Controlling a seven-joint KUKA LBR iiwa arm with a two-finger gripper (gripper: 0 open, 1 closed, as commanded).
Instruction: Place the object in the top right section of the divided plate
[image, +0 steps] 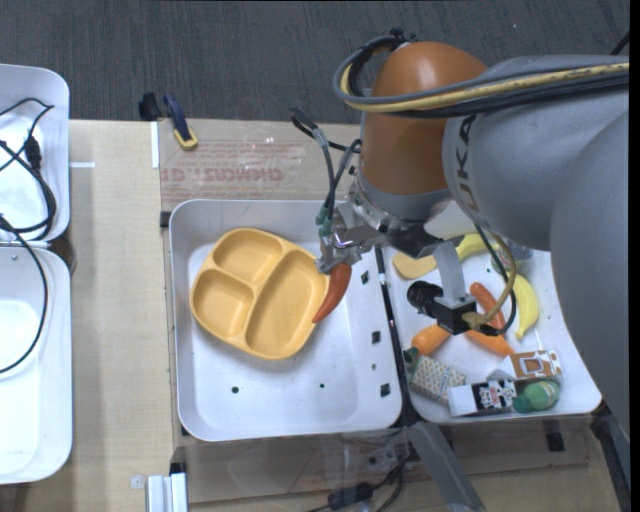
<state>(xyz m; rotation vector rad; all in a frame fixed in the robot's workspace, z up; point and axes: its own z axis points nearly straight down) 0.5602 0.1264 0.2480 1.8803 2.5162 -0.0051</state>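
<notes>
left bin (190, 400): white and shallow; the divided plate is borne in its upper left part.
divided plate (258, 293): yellow, three sections, laid flat on the bin floor.
red-orange pepper (333, 290): long and thin, tilted, found at the plate's right rim. Its lower tip is seen over the rim edge and its upper end is taken up at the fingertips, so it is not set down in any section.
gripper (337, 258): seen just right of the plate and above its right rim. The fingers are closed narrow on the pepper's upper end.
right bin (575, 385): placed right of the plate, past the divider between the bins, and several things are kept in it.
pale yellow slice (413, 266): nearest to the plate among the right bin's things.
patterned packet (437, 375): lower right of the plate.
orange carrot (488, 340): right of the plate, beyond the slice.
banana (526, 300): farther right of the plate, laid curved and upright.
green round item (540, 395): farthest lower right from the plate.
</notes>
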